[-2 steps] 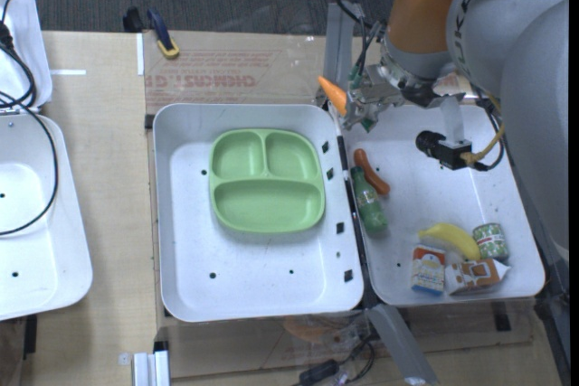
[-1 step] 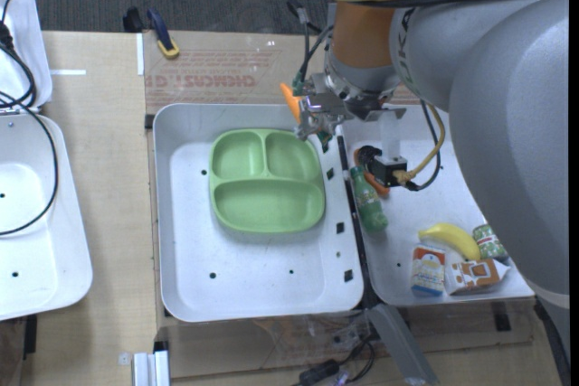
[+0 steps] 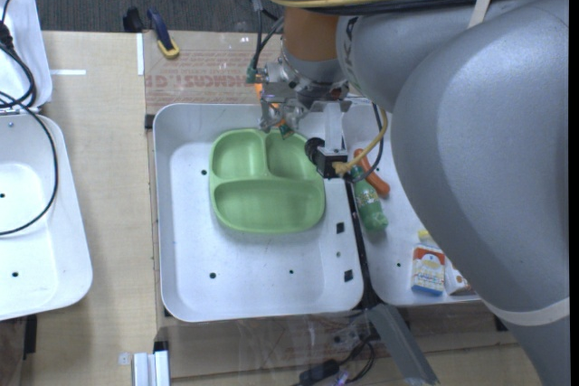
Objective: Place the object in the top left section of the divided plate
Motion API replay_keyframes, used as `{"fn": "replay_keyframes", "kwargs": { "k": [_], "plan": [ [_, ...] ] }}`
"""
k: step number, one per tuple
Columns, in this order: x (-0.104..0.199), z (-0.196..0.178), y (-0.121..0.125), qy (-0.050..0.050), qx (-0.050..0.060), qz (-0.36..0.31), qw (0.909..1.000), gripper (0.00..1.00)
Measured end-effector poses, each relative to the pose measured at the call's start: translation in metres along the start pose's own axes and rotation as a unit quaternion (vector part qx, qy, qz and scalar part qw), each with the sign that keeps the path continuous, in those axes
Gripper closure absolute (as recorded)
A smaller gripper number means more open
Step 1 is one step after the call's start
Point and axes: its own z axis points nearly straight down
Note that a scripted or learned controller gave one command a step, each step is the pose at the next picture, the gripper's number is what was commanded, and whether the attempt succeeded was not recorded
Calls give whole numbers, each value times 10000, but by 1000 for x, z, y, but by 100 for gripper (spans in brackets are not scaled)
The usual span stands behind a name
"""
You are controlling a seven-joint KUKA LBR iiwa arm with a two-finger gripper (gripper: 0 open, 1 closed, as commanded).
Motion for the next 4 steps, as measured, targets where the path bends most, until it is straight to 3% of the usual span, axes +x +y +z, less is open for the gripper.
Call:
{"fn": "replay_keyframes", "kwargs": {
  "k": [1,2,3,4],
  "plan": [
    [0,-9,0,-17,3,-19,10000,100],
    [0,-9,0,-18,4,-18,10000,0],
    [42,73,-51,12,-99,935,9956,0],
    [42,77,-56,17,-114,787,9968,0]
  ]
}}
